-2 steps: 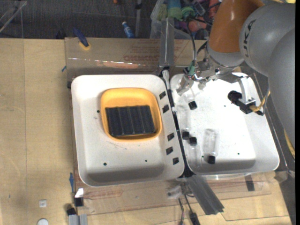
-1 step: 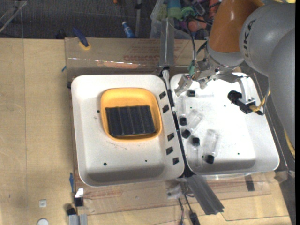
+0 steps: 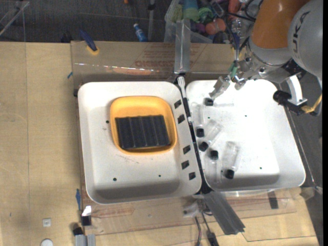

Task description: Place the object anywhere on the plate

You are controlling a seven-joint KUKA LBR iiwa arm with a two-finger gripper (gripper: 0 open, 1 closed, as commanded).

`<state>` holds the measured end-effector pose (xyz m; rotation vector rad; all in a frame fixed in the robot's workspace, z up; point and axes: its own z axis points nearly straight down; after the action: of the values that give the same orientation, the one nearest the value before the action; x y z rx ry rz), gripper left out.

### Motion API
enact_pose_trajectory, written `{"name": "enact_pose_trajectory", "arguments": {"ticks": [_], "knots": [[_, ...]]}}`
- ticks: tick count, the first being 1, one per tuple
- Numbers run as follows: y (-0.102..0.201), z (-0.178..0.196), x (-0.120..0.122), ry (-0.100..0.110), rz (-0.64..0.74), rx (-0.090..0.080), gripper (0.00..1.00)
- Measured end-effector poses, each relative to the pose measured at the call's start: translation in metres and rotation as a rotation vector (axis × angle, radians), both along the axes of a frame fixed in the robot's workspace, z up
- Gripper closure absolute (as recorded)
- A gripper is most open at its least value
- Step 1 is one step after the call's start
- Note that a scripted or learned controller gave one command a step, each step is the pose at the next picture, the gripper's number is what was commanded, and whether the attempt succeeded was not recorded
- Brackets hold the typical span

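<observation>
While the arm (image 3: 287, 24) leans in from 2 o'clock, we log the scene from largest item to smallest. The bench (image 3: 36, 137) is pale wood and carries two shallow white bins side by side. The left bin (image 3: 97, 178) holds a yellow plate (image 3: 142, 104), squarish with rounded corners, sitting a little toward 12 o'clock of that bin's centre. On the plate lies a dark ribbed slab (image 3: 142, 132), covering its middle and its 6 o'clock half. The right bin (image 3: 266, 137) holds the loose items. We count several clear vials with black caps: one vial (image 3: 230, 160) lies near the bin's 6 o'clock side, cap toward 6 o'clock; others (image 3: 205, 132) cluster along the 9 o'clock wall, just beside the divider (image 3: 187, 132) with its row of dark tabs. None of them touches the plate.

The gripper (image 3: 218, 92) sits over the 11 o'clock corner of the right bin, slanting down toward 8 o'clock. A small dark piece (image 3: 208, 102) sits right at its tip; we cannot tell whether it is a vial cap or part of the tool. How wide the tool stands we cannot tell at this resolution.
</observation>
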<state>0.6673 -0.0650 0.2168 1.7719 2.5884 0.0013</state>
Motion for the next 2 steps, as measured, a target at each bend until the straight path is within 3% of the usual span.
{"name": "enact_pose_trajectory", "arguments": {"ticks": [1,2], "knots": [[-0.019,0.009,0.000,-0.001,0.148,-0.001,0.00],[-0.111,0.006,0.000,-0.002,0.509,-0.004,0.00]]}}
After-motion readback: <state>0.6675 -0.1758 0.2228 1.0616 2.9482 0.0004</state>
